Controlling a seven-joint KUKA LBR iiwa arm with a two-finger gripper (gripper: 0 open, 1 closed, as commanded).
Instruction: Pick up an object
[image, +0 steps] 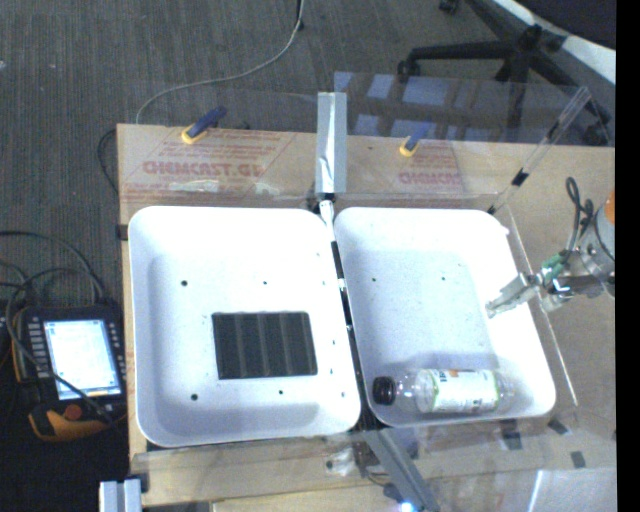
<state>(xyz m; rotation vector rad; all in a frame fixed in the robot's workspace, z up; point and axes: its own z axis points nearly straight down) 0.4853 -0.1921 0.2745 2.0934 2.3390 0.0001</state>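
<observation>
A clear plastic bottle (443, 390) with a black cap and a pale label lies on its side along the front wall of the right bin (420, 250). A dark ribbed rectangular pad (265, 344) lies flat in the left bin (170, 250). My gripper (507, 299) hangs over the right rim of the right bin, pointing left and slightly down. It is above and to the right of the bottle and well apart from it. Nothing shows in its grasp.
A clear acrylic wall (440, 140) stands behind the bins, with a metal post (330, 140) between them. A handheld controller (72, 362) with cables lies on the floor to the left. Chair legs (480, 55) stand at the back.
</observation>
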